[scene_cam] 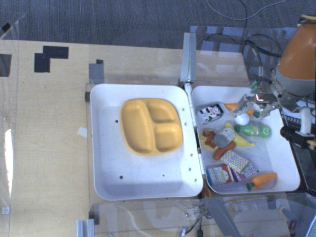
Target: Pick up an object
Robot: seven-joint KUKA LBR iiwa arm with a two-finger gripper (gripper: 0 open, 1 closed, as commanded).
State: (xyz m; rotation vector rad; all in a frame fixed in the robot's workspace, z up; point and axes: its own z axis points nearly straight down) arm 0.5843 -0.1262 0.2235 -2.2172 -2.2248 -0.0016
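The right bin [289, 168] holds a heap of small toy foods. Among them are a white egg [241, 118], a green bottle [254, 130], a yellow banana [239, 138], a grey piece [224, 137], a black-and-white carton [211, 112], a patterned packet [234, 160] and an orange carrot [262, 180]. My gripper [256, 105] hangs over the bin's far right part, just above and right of the egg and above the bottle. Its fingers stand spread, with nothing between them.
The left bin [108, 172] carries a yellow divided plate [150, 125]. A metal divider [187, 58] runs between the bins at the back. The orange-banded arm [298, 58] fills the upper right, with black cables [227, 4] behind it.
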